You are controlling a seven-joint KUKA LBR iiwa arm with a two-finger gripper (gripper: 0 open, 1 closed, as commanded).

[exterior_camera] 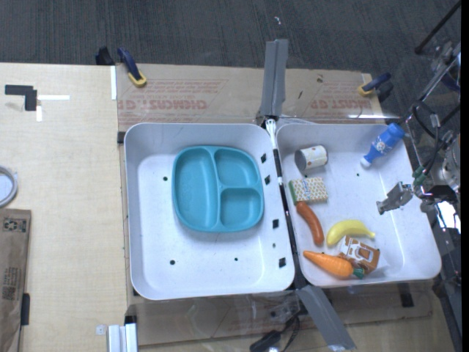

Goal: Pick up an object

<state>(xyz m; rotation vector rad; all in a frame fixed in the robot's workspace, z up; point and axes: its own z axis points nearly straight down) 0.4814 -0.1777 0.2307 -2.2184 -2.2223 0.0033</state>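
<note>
I note a yellow banana (349,231) lying curved in the right bin (410,270), beside a carrot (328,264). The tool (396,196) hovers nearby; its state I cannot tell.

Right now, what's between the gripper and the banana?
In the camera view, the stretch between the gripper and the banana is bare white floor of the right bin; nothing lies there.
</note>
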